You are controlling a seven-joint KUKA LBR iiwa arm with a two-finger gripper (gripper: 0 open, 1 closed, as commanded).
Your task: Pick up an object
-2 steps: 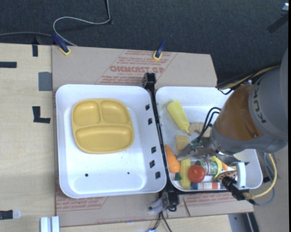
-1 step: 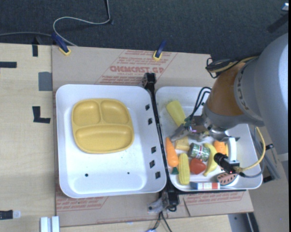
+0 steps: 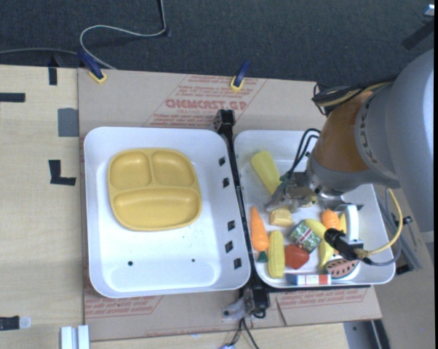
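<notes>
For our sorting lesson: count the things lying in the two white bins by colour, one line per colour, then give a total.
Yellow: 4 (divided plate, long yellow piece, corn cob, piece by the can)
Orange: 2 (carrot, small orange piece)
Red: 2 (red piece, watermelon slice)
Green: 1 (can)
Tan: 1 (block)
Total: 10

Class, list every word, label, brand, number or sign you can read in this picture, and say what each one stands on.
"CHEMCAST GP": red print, upside down, on the brown cardboard sheet behind the two white bins.
A further line of red print under it on the same sheet: too small to read.
Red print along the cardboard's front edge: too blurred to read.
Green-and-white label on the small packet in the right bin: too small to read.
</notes>
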